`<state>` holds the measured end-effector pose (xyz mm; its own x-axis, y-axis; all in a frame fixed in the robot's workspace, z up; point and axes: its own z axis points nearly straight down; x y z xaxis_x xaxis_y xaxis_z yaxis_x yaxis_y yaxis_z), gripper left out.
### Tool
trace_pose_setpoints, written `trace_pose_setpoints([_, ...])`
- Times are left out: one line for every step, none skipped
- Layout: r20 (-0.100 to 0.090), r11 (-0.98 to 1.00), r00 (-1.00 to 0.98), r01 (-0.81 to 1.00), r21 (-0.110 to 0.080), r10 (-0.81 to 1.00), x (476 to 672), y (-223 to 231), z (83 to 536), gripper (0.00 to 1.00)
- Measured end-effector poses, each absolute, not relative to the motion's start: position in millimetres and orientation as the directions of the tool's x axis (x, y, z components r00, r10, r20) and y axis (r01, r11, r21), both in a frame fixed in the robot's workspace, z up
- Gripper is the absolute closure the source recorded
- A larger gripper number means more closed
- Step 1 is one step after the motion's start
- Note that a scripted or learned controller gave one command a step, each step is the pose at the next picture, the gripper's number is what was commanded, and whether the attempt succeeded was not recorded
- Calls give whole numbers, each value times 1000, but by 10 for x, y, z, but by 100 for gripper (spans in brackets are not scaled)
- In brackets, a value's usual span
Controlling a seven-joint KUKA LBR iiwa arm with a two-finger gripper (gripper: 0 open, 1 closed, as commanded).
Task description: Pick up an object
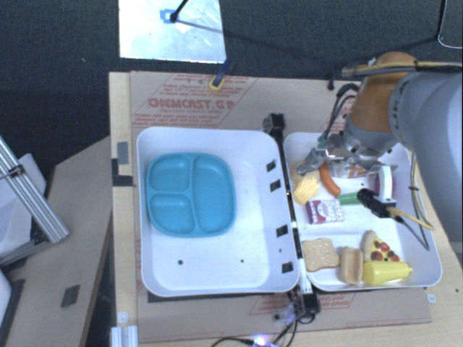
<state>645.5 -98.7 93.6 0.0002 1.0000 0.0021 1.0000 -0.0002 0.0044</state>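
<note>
Nearest me, along the front wall of the right bin [416, 248], I see a row of toy food lying flat: a tan cracker [320, 253], a bread roll [351, 264], a pizza slice [381, 249] and a yellow piece [385, 271] touching the roll. Just behind them sits a small pink-and-white carton [324, 210]. Past that lie a yellow corn cob [306, 189] and an orange carrot-like piece [330, 181] side by side, both on the bin floor. The gripper [316, 161] hangs right over their far ends, low in the bin's far left corner. From this angle I can't tell whether it is wide or narrow, and I see nothing raised in it. So I judge the pick as not yet made: the approach looks done, while closing and lifting are left, with the corn or the carrot as likely targets. In the left bin [217, 259] there is a blue divided plate [192, 194].
</note>
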Motion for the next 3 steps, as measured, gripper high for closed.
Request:
trace_pose_setpoints([1, 2, -2, 1000, 13, 1000, 6485, -988, 1101, 100])
trace_pose_setpoints([0, 5, -5, 1000, 7, 1000, 6506, -912, 1571, 100])
trace_pose_setpoints([-1, 2, -2, 1000, 9, 1000, 6436, -941, 2160, 100])
